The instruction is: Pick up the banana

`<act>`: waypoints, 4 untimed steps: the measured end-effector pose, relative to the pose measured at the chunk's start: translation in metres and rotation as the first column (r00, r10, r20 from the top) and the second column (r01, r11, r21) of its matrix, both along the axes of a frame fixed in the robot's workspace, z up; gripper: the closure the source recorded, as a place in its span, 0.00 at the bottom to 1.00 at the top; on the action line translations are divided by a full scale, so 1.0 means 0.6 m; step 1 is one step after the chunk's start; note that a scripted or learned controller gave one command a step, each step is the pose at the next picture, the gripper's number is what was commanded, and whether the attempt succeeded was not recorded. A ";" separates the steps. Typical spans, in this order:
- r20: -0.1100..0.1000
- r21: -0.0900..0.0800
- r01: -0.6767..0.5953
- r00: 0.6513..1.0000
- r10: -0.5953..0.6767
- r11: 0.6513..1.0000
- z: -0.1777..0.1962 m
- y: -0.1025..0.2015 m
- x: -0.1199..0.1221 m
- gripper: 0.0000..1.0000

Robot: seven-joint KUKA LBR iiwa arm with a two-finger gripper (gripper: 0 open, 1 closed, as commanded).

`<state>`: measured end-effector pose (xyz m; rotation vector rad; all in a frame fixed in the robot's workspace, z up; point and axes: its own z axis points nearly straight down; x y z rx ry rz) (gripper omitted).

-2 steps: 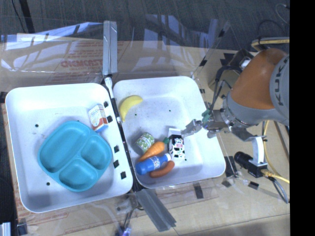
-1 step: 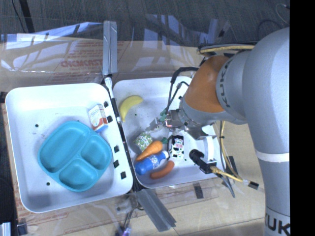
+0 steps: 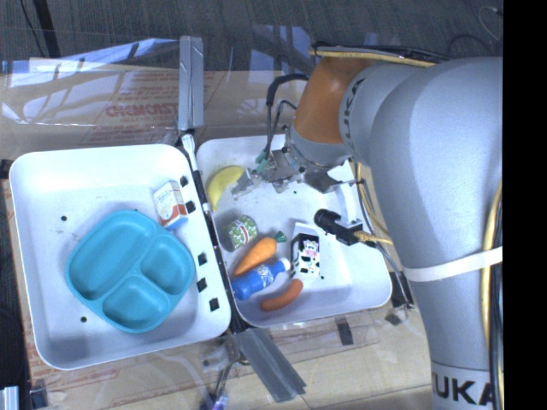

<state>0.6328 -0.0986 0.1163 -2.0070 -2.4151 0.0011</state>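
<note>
The gripper (image 3: 256, 178) is hovering beside the banana (image 3: 224, 183) near the right bin's (image 3: 367, 293) far-left corner; its finger state is unclear.

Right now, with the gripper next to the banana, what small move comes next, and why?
Probably a short shift toward the banana, then down. The gripper sits just beside its right end in the right bin, and nothing shows between it and the fruit, so no grasp looks made yet.

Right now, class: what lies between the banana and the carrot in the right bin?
In the camera view, a green-patterned ball lies between the banana above and the carrot below, on the bin floor.
</note>
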 end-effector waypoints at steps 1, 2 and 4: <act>0.004 -0.001 -0.170 0.985 0.170 0.985 0.011 0.000 0.042 0.00; 0.003 -0.002 -0.362 0.932 0.362 0.932 0.083 -0.030 0.036 0.00; -0.002 0.003 -0.560 0.828 0.560 0.828 -0.041 -0.002 0.034 0.00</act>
